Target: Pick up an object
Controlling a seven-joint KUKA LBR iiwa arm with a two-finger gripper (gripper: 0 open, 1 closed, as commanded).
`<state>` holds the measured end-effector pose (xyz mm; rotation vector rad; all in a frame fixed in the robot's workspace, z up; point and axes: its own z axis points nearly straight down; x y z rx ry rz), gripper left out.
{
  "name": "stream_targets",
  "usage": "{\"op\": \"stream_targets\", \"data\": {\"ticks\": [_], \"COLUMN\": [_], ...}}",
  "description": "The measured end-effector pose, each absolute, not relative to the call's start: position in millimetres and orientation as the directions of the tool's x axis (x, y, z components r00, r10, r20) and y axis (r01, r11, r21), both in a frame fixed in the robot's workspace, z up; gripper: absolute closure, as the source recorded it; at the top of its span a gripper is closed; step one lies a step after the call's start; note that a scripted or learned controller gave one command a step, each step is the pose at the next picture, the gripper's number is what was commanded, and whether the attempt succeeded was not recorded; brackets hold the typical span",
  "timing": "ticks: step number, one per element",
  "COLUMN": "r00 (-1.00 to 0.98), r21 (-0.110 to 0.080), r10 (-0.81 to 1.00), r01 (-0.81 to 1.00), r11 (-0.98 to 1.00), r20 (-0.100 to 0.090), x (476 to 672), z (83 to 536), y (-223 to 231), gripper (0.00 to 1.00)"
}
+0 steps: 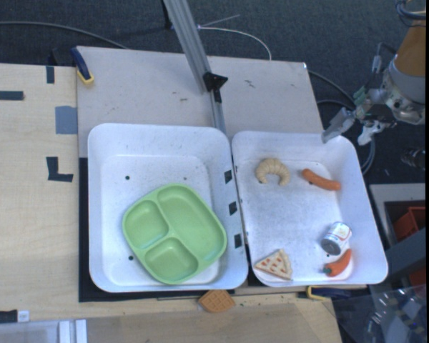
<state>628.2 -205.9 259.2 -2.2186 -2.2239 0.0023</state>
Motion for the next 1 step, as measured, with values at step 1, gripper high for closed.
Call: {"op": "stream_targets", "data": {"ticks": [1], "r00": [-0.002], "r21": [-0.002], "r10": [1.000], "r01": [1.000], "r11": [0.002], "r20": [-0.001], "x": [628.2], "z": [259.3], "y": [-205.9], "gripper": [0.00]}}
